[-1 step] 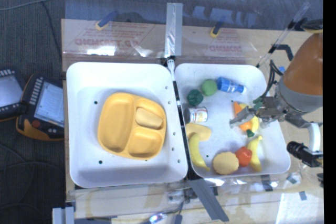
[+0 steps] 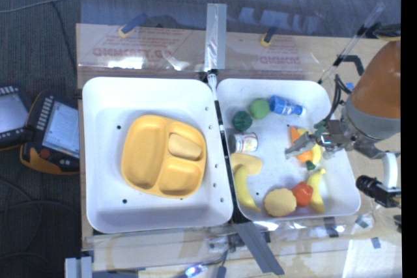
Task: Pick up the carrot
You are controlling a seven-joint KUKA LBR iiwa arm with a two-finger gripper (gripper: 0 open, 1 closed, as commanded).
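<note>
The carrot (image 2: 297, 135) is a small orange piece lying in the right bin (image 2: 326, 97), near its right wall. My gripper (image 2: 307, 146) reaches in from the right and sits low, directly over the carrot, so its metal covers the carrot's middle. Orange shows on both sides of the gripper, above left and below. A small yellow piece (image 2: 316, 155) lies against the carrot's lower end.
The right bin also holds a green ball (image 2: 259, 107), a dark green item (image 2: 242, 120), a blue bottle (image 2: 285, 105), a small can (image 2: 245, 142), a banana (image 2: 242, 180), a tan round fruit (image 2: 280, 202) and a red tomato (image 2: 302, 193). A yellow divided plate (image 2: 163, 154) sits in the left bin (image 2: 104, 114).
</note>
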